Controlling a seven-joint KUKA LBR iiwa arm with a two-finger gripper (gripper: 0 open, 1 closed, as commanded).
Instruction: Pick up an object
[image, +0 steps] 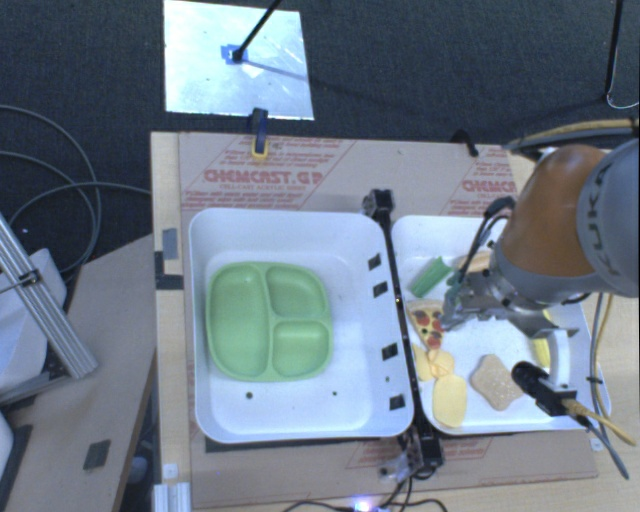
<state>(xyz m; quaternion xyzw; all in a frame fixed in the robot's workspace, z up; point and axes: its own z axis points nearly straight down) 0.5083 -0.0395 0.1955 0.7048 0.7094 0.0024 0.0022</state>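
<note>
From the camera view, fixed above the bench, two white bins are seen side by side. In the left bin a green divided plate is laid flat, well apart from the arm.

The loose things are gathered in the right bin, probably so that they lie within the arm's reach. There a green block is seen near the dividing wall, a pizza slice toy just below it, pale yellow pieces lower down, and a toast-shaped piece beside them.

The gripper is lowered into this bin, between the green block and the pizza slice toy. Whether it is released or clenched cannot be told, and nothing is seen grasped in it. The pick is judged not yet made.
</note>
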